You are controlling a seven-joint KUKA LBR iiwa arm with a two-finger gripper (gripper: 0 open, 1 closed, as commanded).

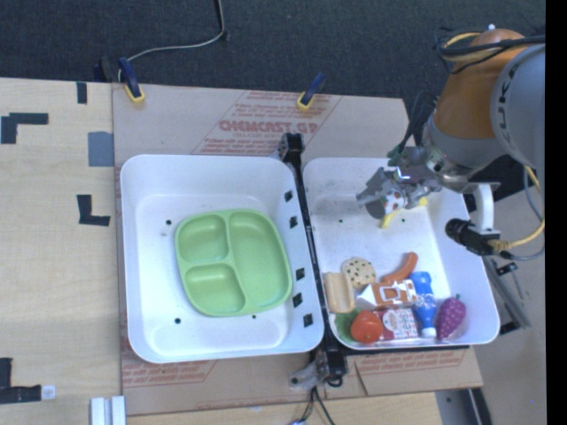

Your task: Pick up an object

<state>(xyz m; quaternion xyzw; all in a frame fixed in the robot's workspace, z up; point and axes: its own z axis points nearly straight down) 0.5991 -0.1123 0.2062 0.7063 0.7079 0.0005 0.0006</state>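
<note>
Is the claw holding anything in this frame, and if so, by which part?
Cannot be told: a small yellow piece shows just below the claw, but the grip itself is unclear.

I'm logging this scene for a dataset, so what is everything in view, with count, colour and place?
Shallow plastic bins: 2, white, side by side on the bench.
Divided plastic plate: 1, green, in the left bin.
Toy cookie: 1, tan, right bin's near end.
Toy sausage: 1, orange-red, beside the cookie.
Toy tomato: 1, red, right bin's near edge.
Toy grape bunch: 1, purple, right bin's near right corner.
Spring clamps: 2, blue and yellow, bench's far edge.
Robot arm: 1, grey with orange band, right side.
Two-finger gripper: 1, dark, over the right bin's far end.
</note>
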